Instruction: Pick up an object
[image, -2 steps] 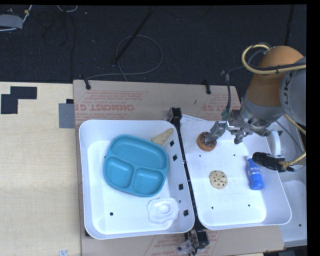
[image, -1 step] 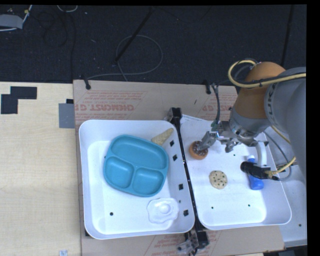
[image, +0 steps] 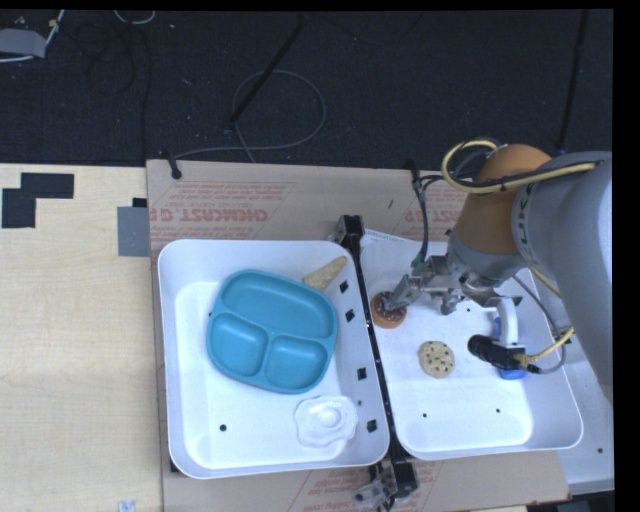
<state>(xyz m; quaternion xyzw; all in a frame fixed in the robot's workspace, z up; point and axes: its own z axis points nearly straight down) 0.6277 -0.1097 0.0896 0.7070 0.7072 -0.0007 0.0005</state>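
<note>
I saw the gripper (image: 420, 290) low over the right bin (image: 550, 425), near its far-left corner, fingers spread apart with nothing between them. A small brown donut (image: 389, 310) lay just beside the fingertips, close to that bin's left wall. A chocolate-chip cookie (image: 436, 358) sat nearer the bin's middle. In the left bin (image: 185, 420) I noted a blue divided plate (image: 271, 330), a tan wedge (image: 325, 272) at its far edge, and a white object (image: 325, 420) toward the near-right corner.
</note>
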